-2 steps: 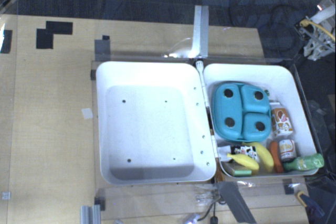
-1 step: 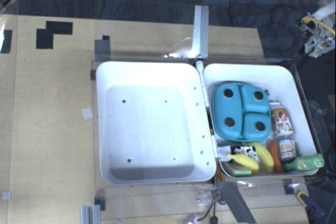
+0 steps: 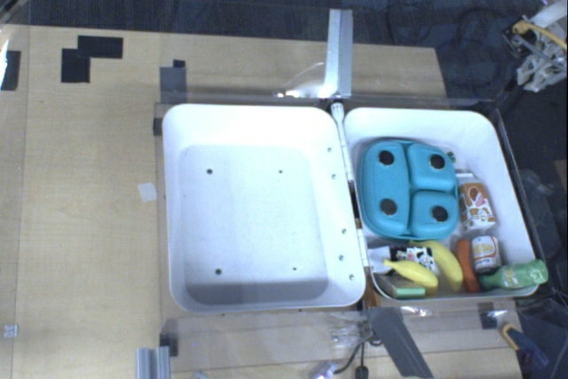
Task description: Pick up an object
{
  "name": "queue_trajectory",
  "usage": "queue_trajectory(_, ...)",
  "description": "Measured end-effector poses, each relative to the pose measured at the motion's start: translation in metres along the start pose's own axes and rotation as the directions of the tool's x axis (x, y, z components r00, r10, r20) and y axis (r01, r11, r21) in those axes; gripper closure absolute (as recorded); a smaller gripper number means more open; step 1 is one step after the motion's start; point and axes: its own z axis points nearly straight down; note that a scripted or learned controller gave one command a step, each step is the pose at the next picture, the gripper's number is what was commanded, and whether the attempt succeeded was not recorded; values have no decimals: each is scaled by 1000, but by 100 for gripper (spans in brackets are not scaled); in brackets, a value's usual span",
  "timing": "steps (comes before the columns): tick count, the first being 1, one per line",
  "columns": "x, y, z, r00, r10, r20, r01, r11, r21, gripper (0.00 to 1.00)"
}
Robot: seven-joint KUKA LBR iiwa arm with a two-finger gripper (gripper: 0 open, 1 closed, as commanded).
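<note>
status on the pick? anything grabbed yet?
Done: nothing that shows. The objects all lie in the right bin: the blue tray, the banana, the carrot and two small cans. In hand: nothing is lifted, and the left bin holds no object. Left: the whole pick, approach, grasp and lift.

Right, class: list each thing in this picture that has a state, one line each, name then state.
left bin: sits flat on the bench
right bin: holds all the objects, crowded at its near end
blue tray: lies flat, underside up
banana: lying on its side
carrot: lying flat beside the banana
small can: upright
green packet: resting against the near right corner
</note>
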Motion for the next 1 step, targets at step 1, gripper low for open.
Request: queue_trajectory(1,3,-2,-11,1000,-10,-2,10,1000,-3,100)
